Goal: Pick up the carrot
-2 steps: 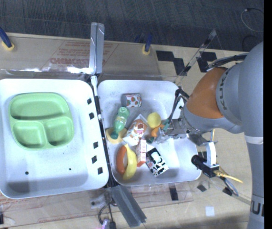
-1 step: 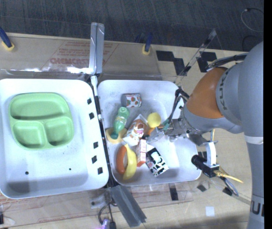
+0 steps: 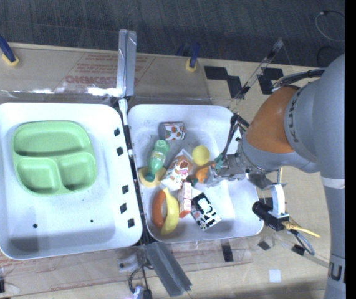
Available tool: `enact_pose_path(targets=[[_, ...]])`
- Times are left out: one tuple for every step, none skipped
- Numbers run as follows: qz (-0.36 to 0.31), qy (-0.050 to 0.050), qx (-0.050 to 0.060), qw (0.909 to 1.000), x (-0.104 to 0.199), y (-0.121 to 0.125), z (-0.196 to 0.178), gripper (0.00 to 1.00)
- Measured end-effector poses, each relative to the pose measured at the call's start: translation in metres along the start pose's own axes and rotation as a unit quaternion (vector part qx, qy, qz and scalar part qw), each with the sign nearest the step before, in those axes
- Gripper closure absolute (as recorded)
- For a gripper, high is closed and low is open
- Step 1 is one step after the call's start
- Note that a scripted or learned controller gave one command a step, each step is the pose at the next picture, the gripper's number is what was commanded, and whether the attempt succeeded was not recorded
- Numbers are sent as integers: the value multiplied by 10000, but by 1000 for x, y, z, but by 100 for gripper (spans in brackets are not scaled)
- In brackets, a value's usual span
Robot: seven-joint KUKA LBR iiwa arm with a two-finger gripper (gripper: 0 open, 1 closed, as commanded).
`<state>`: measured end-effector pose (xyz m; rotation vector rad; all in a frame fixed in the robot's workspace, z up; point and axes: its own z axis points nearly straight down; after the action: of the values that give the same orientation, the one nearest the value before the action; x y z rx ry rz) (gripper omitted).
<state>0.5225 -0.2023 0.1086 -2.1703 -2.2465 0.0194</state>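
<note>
The hand (image 3: 218,169) hangs low in the right bin (image 3: 224,114), just beside an orange piece that may be the carrot (image 3: 201,174), wedged between the lemon (image 3: 201,154) and a printed packet (image 3: 179,170); whether its fingers are apart or together cannot be told. The crowding is the risk: closing there could catch the lemon or packet instead, or nudge the carrot under the black-and-white box (image 3: 206,212). The orange item by the banana (image 3: 171,213) could also be mistaken for the target.
</note>
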Motion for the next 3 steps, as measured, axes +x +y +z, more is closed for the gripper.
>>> enact_pose_path(targets=[[-4,-2,0,10000,0,0,0,0],[1613,26,-107,9868,-6,69,14,0],[2252,14,-57,9743,34,66,20,0]])
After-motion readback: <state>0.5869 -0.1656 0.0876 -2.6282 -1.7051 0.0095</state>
